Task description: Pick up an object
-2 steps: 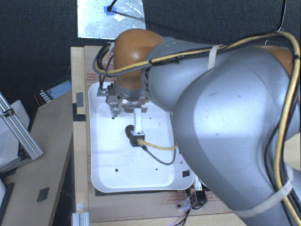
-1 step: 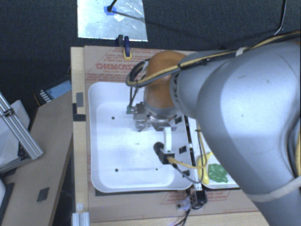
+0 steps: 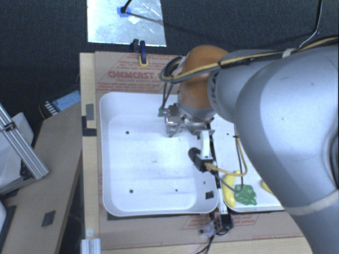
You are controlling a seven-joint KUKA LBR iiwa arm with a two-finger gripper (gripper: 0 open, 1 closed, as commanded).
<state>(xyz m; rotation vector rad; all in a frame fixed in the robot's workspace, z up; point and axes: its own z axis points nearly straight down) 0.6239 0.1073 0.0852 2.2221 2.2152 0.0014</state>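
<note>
Left white bin (image 3: 122,194) sits on the worktop (image 3: 58,157). Pincer (image 3: 170,121) hangs over that bin's upper right part; its state cannot be told. Yellow object (image 3: 229,188) and green object (image 3: 246,195) lie in the right bin (image 3: 229,132), touching.

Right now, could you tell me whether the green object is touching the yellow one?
Touching: the camera view shows the green object lying against the yellow object in the right bin, no gap between them.

A robotics lab: arm (image 3: 275,115) over 2 white bins (image 3: 114,142), cabled bench.
</note>
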